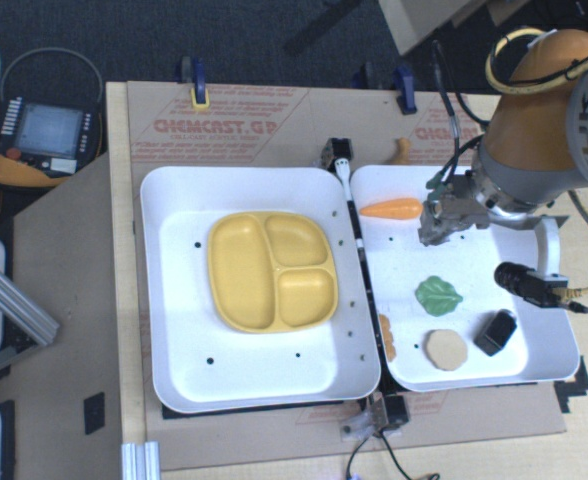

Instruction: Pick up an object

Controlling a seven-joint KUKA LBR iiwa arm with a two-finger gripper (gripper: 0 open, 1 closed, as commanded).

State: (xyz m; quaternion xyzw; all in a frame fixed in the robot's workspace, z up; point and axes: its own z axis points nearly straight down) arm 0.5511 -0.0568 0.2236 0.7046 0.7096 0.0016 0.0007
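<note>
In the right bin (404,373) lie an orange carrot (389,209) at the back left, a green leafy piece (439,294) in the middle, a round tan cookie (445,349) at the front and a small black block (495,331) beside it. My gripper (432,230) hangs over the back of that bin, just right of the carrot's thick end and above the green piece. Nothing shows between its fingers.
The left bin (174,268) holds a yellow three-section plate (271,269). A small orange-brown piece (385,336) lies by the right bin's left wall. A black cylinder (522,282) juts in near the bin's right side. The grey and orange arm (534,118) covers the back right.
</note>
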